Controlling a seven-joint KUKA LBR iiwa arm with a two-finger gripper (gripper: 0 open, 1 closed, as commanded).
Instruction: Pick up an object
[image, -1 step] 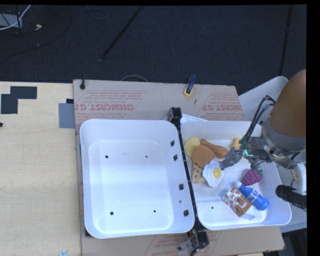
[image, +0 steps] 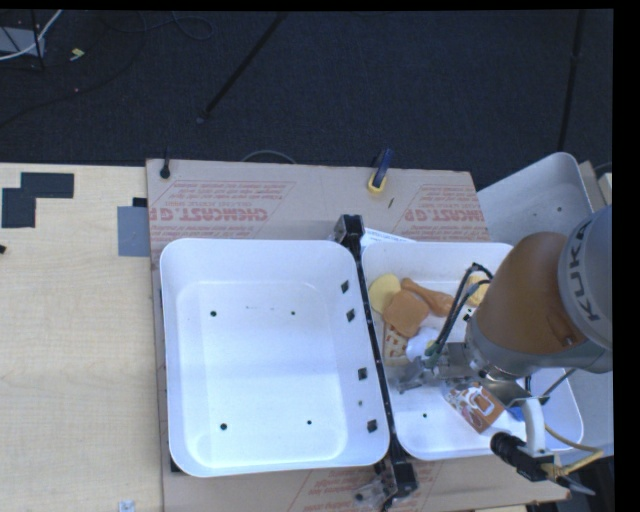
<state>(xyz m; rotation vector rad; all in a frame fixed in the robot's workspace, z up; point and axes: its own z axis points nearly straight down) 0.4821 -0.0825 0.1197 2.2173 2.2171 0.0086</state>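
In the right bin lies a cluster of objects: a pale yellow round piece, an orange-tan piece beside it, and a small patterned item just below. A clear wrapped item with orange print rests near the bin's front right. My gripper is down in the right bin, just below the patterned item and close to the divider. The arm's orange band hides the bin's right part.
The left bin sits beside the right one, a black divider rail with clips between them. Both stand on cardboard on a wooden bench. A blue-and-yellow clamp is at the cardboard's far edge.
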